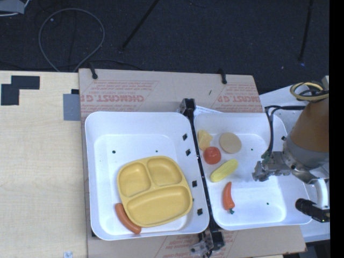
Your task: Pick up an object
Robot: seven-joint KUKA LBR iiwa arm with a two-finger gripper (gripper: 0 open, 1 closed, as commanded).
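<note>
In the right bin (pixel 252 214) lie a red tomato (pixel 212 155), a tan round cookie (pixel 230 142), a yellow corn cob (pixel 223 170), a pale yellow piece (pixel 204 139) and a red chili pepper (pixel 228 196). My gripper (pixel 262 171) hangs low over the right side of that bin, to the right of the corn cob and apart from it. I see nothing between its fingers. The left bin (pixel 102 144) holds a yellow divided plate (pixel 154 190) and an orange sausage (pixel 127 219) at the plate's lower left edge.
Both bins rest on a cardboard sheet (pixel 161 90) on the bench. A black divider clip strip (pixel 194 160) runs between the bins. Cables (pixel 306 90) loop at the far right beside the arm. Bare bin floor lies below my gripper.
</note>
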